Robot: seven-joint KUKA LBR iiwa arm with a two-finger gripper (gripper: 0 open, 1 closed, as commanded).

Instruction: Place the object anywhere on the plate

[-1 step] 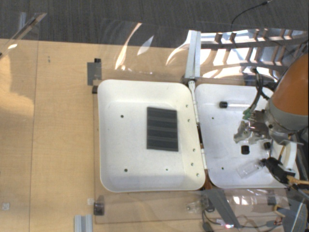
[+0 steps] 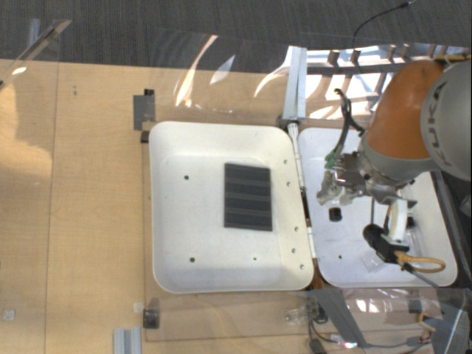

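Overhead, the wooden tabletop point(image 2: 81, 198) is carrying two shallow white bins side by side. The left bin point(image 2: 177, 257), as the camera view shows it, is taking up the middle of the picture, and the right bin point(image 2: 346, 268) is lying against it across a shared wall. The arm point(image 2: 402, 124), grey with an orange band, is reaching in from the view's right and is hanging over the right bin. A dark grey ribbed rectangle, judged to be the plate point(image 2: 248, 196), is lying flat in the middle of the left bin. Its long axis is running from the near edge towards the far edge, with the ribs crossing it.

The tool point(image 2: 330, 192) is hovering near the right bin's left wall, on the side closest to the plate. Whether it is spread or pressed together cannot be told from this angle. A small black object point(image 2: 335, 214), judged to be the task's thing, is showing just below the tool in the view, over the white floor of the right bin. It cannot be told whether the tool is touching it.

The relation governing the coming move is that the object is sitting close under the tool while the plate is lying to the view's left, beyond the dividing wall. A carry would therefore be running leftward over that wall.
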